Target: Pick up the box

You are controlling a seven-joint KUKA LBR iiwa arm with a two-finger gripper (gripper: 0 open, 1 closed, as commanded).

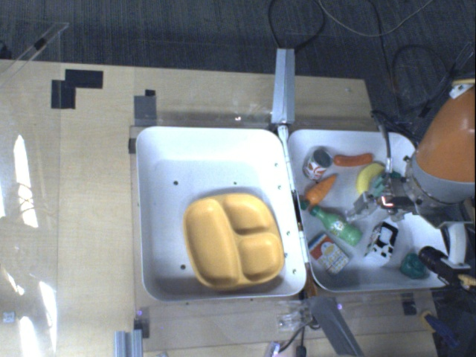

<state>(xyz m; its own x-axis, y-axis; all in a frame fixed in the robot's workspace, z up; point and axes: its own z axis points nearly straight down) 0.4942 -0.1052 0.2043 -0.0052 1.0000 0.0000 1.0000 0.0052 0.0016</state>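
Toward the front of the right bin (349, 280), just beside its left wall, the box (329, 252) is seen lying flat. It is small, with a red and blue printed face; the printing is too small to be read. Its long axis runs on a slant, from the upper left to the lower right of the camera view. Little room is left on its left side, where the wall stands near; open floor is seen to its right and in front.

A green bottle (336, 225) lies just behind the box, close to its upper edge, slanted the same way. Behind that are a carrot (320, 190), a can (318, 162), a sausage (352, 158) and a banana (369, 177). A black and white item (383, 239) and a teal item (413, 265) lie to the right, well apart from the box.

The gripper (381, 199) is seen over the middle of the right bin, right of the bottle and apart from the box; its state cannot be told.

In the left bin (156, 162) 1 yellow tray (232, 238) with 3 compartments fills the front half, and the rear half is bare floor.
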